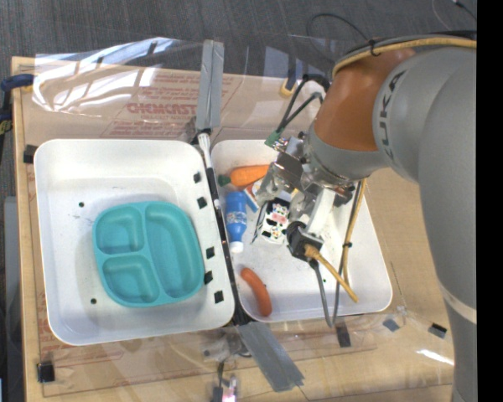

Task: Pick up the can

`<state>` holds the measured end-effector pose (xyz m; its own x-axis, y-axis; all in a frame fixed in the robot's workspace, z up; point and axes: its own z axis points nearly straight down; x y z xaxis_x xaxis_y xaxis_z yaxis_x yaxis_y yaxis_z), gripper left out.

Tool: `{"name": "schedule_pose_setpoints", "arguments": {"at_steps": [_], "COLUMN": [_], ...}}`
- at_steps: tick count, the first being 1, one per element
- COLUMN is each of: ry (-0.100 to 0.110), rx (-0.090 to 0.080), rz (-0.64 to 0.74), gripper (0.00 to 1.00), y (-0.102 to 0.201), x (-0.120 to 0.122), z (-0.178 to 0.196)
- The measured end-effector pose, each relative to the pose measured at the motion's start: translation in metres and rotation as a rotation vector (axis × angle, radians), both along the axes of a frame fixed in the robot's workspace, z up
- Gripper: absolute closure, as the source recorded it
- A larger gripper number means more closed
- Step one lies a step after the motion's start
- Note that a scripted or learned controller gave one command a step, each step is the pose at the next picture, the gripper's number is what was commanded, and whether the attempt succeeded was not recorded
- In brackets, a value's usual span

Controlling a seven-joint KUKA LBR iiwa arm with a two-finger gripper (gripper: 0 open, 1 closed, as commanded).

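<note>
Where the gripper [276, 210] hangs, a white can [274, 224] shows black-and-red marks; its grip I cannot tell.

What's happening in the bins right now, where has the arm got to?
The grey KUKA arm reaches into the right white bin, its pincer low at a small white object with black markings, possibly the can. Whether it has a hold, I cannot tell. A blue cylinder with a white end, an orange carrot and an orange-red sausage lie nearby. A teal divided plate sits in the left white bin.
</note>
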<state>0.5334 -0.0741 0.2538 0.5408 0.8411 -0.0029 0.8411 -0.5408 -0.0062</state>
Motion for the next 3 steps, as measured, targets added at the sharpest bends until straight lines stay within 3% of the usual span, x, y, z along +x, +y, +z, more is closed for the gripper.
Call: {"name": "schedule_pose_setpoints", "arguments": {"at_steps": [1, 2, 3], "ry": [-0.001, -0.004, 0.001], "rx": [0.0, -0.001, -0.002], "rz": [-0.145, -0.077, -0.223], "gripper": [1.0, 1.0, 1.0], "y": [-0.004, 0.001, 0.089], "x": [-0.009, -0.015, -0.008], "z": [-0.016, 0.07, 0.023]}}
